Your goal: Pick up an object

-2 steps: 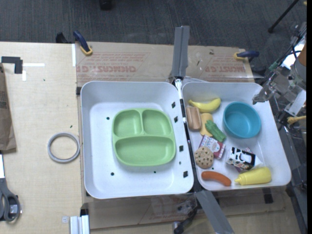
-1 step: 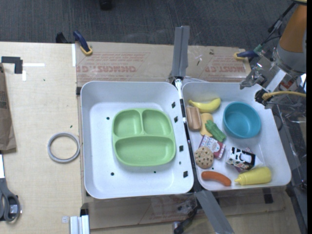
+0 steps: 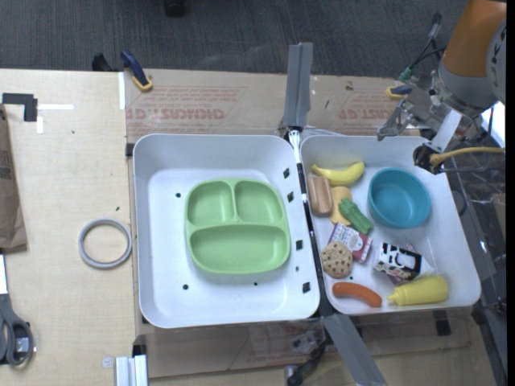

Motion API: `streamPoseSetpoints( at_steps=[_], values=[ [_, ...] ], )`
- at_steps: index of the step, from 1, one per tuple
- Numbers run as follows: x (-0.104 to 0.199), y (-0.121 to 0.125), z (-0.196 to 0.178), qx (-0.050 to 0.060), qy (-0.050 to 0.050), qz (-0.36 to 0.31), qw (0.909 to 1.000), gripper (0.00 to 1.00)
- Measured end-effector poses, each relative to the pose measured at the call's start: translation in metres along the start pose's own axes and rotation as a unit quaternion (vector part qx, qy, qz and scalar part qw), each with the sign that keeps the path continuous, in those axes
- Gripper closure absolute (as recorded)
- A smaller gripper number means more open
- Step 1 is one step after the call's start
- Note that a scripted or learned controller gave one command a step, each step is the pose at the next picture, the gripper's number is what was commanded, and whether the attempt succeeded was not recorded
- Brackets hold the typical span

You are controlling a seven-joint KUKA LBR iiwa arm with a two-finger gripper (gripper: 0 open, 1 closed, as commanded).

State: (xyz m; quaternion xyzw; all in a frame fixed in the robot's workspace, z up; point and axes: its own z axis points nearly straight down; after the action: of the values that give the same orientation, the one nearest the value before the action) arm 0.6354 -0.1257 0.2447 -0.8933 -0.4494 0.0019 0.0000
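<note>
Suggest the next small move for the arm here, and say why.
Probably swing the arm left and down over the right bin, toward the blue bowl. The arm sits above that bin's upper right corner, and every item lies lower in the bin. The bowl is the nearest one; the banana, cookie and yellow bottle lie farther off.

We see two white bins point(image 3: 153, 240), a pale green divided tray point(image 3: 237, 225), a blue bowl point(image 3: 398, 198), a yellow banana point(image 3: 339, 171), a yellow bottle point(image 3: 419, 290), a red-orange sausage point(image 3: 356, 293), and a speckled tan cookie point(image 3: 336, 258).
</note>
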Motion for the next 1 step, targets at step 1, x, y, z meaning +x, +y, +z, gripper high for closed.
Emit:
streamPoseSetpoints(
  at_steps=[1],
  values=[
    [0.0057,-0.0285,0.0926,0.001,0.000,0.007,1.0000,0.00]
  ],
)
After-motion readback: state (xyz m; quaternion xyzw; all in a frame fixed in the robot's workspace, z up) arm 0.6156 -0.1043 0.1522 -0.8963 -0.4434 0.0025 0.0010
